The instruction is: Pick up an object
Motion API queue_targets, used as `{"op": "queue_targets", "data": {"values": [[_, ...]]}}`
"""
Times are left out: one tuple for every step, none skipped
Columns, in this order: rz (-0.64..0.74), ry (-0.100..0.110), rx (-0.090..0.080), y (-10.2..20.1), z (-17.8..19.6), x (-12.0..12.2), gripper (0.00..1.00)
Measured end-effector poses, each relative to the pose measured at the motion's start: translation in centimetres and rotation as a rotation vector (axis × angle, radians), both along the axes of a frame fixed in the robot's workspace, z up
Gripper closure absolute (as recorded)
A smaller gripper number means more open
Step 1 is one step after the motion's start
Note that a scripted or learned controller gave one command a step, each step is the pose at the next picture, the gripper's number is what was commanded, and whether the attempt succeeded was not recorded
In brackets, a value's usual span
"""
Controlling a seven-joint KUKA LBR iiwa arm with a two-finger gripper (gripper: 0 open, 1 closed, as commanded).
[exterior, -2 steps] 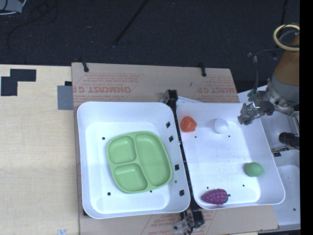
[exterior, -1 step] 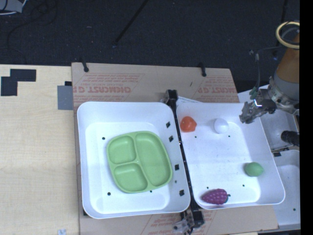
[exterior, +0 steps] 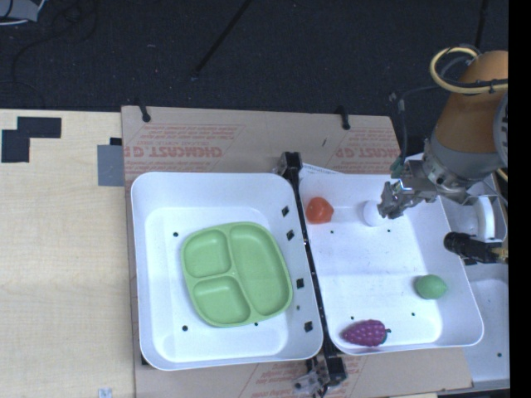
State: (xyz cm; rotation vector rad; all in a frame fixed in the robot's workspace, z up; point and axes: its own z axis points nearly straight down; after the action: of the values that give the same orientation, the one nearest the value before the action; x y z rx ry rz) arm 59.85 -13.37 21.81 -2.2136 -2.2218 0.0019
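My gripper hovers just at three o'clock of the white ball; I cannot tell its opening.

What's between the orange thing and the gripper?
A small white ball lies between the orange thing and the gripper, in the camera view.

this looks like a robotics lab, a test cell and no home. two white bins sit side by side on a cardboard sheet printed with lettering, laid over a pale wood bench. black and grey tape patches mark the bench. loose cables trail over dark flooring behind, and a robot arm reaches in from the right.
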Motion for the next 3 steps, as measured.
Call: {"op": "queue_targets", "data": {"values": [[-0.001, 0.0, -0.001, 4.1, -0.3, -0.9, 1.0], [0.0, 0.001, -0.001, 9.2, -1.1, -2.1, 1.0], [0.0, 0.001, -0.001, 13.6, -0.8, -3.8, 1.0]]}}
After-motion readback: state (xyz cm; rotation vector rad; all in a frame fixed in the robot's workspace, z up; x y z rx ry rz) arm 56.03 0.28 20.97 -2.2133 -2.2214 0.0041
